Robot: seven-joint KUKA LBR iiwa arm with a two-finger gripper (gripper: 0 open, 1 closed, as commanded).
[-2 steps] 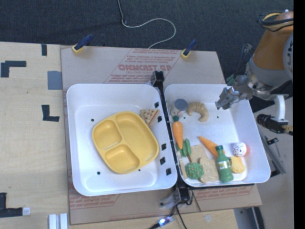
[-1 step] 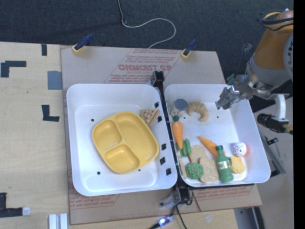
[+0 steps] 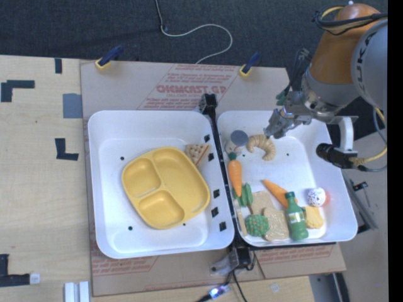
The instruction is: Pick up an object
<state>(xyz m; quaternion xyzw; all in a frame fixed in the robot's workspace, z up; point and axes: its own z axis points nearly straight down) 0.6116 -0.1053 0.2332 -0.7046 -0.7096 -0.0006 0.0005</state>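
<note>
Over on the left, the shallow white left bin [image 3: 104, 168] holds a yellow plastic divided tray with three compartments [image 3: 165, 186], sitting at an angle; tucked just past the tray's upper right corner is a small tan waffle-patterned toy piece [image 3: 198, 151], right near the black divider clips [image 3: 217, 162] between the two bins.

Moving right, the shallow white right bin [image 3: 330, 187] is way more crowded; near its top left there's a small grey round-topped thing [image 3: 238, 138], can't really tell what it is; just beside it lies a beige toy croissant [image 3: 262, 146]; below that an orange toy carrot with a green top [image 3: 235, 177] runs along the left wall; further down there's a green leafy toy vegetable [image 3: 255, 224], a pale toast-like slice [image 3: 272, 222], another orange carrot-ish wedge [image 3: 275, 192], a green toy bottle with a red cap [image 3: 295, 217], a yellow block [image 3: 313, 217] and a white ball with red marks [image 3: 316, 197], all bunched near the front right.

The gripper [image 3: 277, 128] hangs over the top of the right bin, just up and right of the croissant, tips very near it; whether the gripper is spread or closed, honestly can't tell from this angle, and nothing is visibly held.
</note>
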